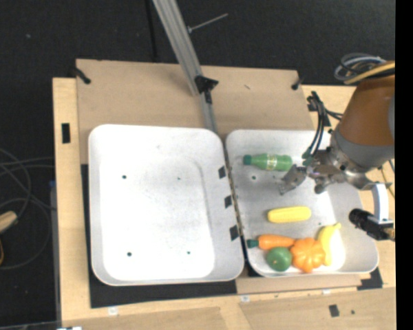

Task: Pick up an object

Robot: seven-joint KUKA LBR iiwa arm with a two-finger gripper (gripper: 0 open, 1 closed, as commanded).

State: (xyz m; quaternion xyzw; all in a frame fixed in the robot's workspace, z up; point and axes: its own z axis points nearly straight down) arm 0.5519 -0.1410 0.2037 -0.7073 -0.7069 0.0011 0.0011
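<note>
The right bin [255, 146] holds a green bottle [268, 161] lying near its back, a yellow corn-like piece [289, 214] in the middle, and a cluster at the front: a carrot [274, 241], a green round fruit [279, 258], an orange pepper [308, 254] and a banana [328, 239]. My gripper [305, 179] hangs over the right bin, just right of the bottle and above the yellow piece. Its fingers [291, 179] stand apart with nothing between them.
The left bin [155, 205] lies beside the right one, divided by a hinged seam. A slanted metal pole [182, 40] rises behind the bins. Cables [318, 122] trail from the arm's wrist at the right.
</note>
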